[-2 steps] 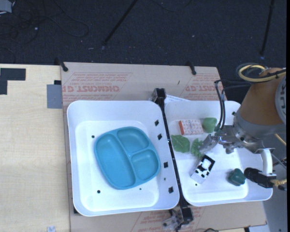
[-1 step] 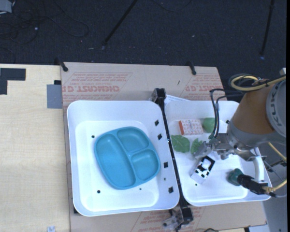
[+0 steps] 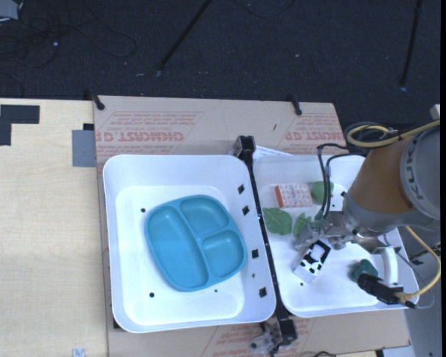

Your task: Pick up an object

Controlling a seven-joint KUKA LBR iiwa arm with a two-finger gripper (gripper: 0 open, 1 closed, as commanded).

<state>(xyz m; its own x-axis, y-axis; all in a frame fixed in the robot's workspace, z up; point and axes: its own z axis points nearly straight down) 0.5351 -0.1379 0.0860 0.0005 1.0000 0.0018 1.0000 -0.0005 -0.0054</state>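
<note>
- Two shallow white bins side by side on a cardboard sheet (image 3: 171,129); gripper (image 3: 317,238) low over the right bin (image 3: 331,292), roughly mid-bin.
- Grey arm (image 3: 390,188) with orange band coming in from view's right, sitting up and to the right of the gripper.
- Gripper opening: cannot tell, tip lost against the clutter under it; nothing visibly gripped.
- Black-and-white block (image 3: 312,259) just below the gripper in view, tilted, on the bin floor; touching the gripper or just apart, cannot tell which.
- Green leaf piece (image 3: 277,220) to view-left of the gripper, near the bin's left wall.
- Smaller green piece (image 3: 305,224) just beside the gripper, same side.
- Orange-and-white box (image 3: 292,195) up and to the left of the gripper, lying flat, near.
- Green lump (image 3: 317,190) just right of that box, straight above the gripper in view; partly hidden by cable.
- Teal piece (image 3: 363,268) down and to the right of the gripper, near; shape unclear.
- Left bin (image 3: 134,292) well off to view-left of the gripper, holding a blue divided plate (image 3: 197,240), three compartments, set on a diagonal, well apart from the gripper.
</note>
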